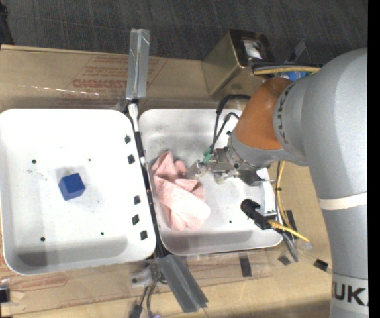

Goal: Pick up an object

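Since the pink cloth (178, 194) is the thing lying right next to my gripper (211, 167), that's what I'd go for. It sits bunched up on the left side of the right bin (256, 240), against the wall that borders the left bin (18, 197). My guess is it handles light, soft and floppy: no stiffness at all, so it'll sag and drape once lifted, and a shallow pinch could just slide off a single layer. Nothing fragile about it though. I'd bite into one of the raised folds near the top of the heap, where the fabric stands up in a ridge, rather than the flat pale end at the bottom.

My gripper is low over the right bin, just beside the cloth's upper right edge. Honestly can't tell how it's set from this angle, the wrist hides too much.

Headcount: one pink cloth, one blue cube (72, 185) alone in the left bin, two white bins.
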### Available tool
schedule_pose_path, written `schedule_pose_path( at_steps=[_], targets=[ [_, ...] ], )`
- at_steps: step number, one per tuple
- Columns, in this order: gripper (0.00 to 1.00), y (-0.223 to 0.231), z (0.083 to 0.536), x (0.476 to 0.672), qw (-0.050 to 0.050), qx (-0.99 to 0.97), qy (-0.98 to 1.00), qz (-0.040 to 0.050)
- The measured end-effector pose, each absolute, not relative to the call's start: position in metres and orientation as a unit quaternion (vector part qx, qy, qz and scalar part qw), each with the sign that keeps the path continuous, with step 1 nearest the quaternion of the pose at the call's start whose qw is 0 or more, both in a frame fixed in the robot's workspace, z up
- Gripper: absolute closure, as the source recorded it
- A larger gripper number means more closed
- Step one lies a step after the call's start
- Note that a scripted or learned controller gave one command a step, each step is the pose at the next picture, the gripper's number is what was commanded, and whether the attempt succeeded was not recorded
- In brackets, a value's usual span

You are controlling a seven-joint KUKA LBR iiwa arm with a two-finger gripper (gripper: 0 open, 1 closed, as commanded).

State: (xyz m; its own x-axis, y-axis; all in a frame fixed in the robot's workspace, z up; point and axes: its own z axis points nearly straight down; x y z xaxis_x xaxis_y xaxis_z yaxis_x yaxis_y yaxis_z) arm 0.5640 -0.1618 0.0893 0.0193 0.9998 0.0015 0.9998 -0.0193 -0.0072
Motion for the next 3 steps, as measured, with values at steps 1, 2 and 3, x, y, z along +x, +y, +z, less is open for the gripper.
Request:
schedule_pose_path(
  at_steps=[1, 2, 3],
  targets=[
    [1.00, -0.161, 0.096, 0.564, 0.006, -0.713, -0.701, 0.0036],
    [0.00, -0.161, 0.096, 0.564, 0.006, -0.713, -0.701, 0.0037],
    [0.00, -0.156, 0.089, 0.576, 0.002, -0.720, -0.694, 0.0020]
  ],
)
